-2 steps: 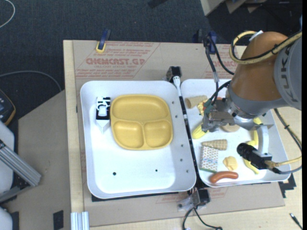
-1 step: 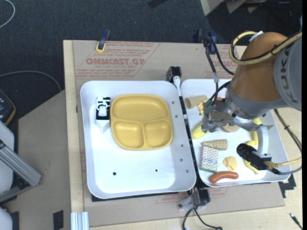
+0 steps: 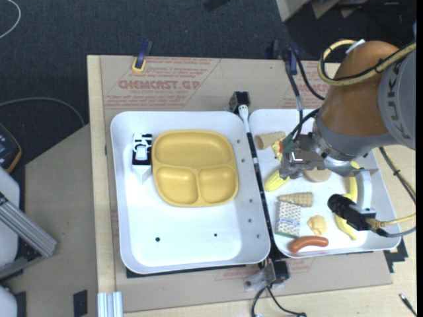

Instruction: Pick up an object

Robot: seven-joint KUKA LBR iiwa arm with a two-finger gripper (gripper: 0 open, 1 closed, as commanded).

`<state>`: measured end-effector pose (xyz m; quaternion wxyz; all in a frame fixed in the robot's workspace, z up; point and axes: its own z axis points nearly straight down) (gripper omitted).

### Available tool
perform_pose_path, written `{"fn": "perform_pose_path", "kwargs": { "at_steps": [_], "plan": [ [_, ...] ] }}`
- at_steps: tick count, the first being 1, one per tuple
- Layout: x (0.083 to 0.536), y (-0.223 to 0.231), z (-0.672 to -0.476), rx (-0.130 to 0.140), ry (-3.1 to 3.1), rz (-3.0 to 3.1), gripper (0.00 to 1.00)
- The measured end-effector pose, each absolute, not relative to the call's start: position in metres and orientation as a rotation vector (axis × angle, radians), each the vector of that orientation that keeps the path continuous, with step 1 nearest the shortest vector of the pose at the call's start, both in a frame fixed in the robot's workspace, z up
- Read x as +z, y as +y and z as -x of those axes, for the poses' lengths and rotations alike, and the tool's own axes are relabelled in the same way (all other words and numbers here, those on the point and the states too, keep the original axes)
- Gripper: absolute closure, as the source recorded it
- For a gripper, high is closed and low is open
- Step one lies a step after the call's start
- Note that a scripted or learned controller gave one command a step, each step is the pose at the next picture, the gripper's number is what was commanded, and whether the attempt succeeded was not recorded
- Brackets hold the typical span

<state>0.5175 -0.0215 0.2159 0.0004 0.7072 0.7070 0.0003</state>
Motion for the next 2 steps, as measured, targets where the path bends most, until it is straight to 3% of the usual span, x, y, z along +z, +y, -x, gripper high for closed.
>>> {"fn": "perform_pose_path", "kwargs": {
  "at_steps": [1,2],
  "plan": [
    [0.22,-0.011,-0.507,0.0,2.225,-2.222,1.0],
    [0.235,-0.017,-0.513,0.003,2.22,-2.22,1.0]
  ]
}}
